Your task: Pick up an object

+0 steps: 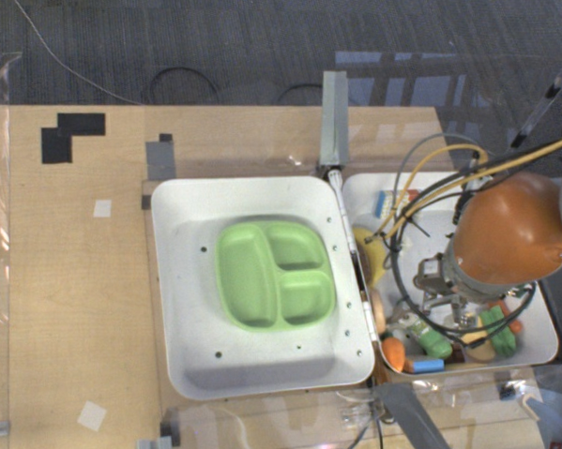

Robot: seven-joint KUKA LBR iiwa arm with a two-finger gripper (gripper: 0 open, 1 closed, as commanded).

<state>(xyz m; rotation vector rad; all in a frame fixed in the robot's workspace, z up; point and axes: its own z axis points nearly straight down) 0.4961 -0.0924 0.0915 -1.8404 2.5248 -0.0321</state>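
Note:
My gripper [442,306] hangs low in the right bin [547,344], under the arm's orange band [509,230], over a heap of small toys. Just below and beside it lie a green piece [430,343], another green piece [498,333], an orange piece [393,355] and a small blue block [425,363]. A yellow item [368,250] lies at the bin's left side. The wrist and its cables hide what is directly under the gripper.
The left bin [185,271] bears a light green divided plate [272,274] in its middle. A small blue piece [380,202] and an orange one [412,197] lie at the back of the right bin. Yellow and black cables [420,188] loop above it.

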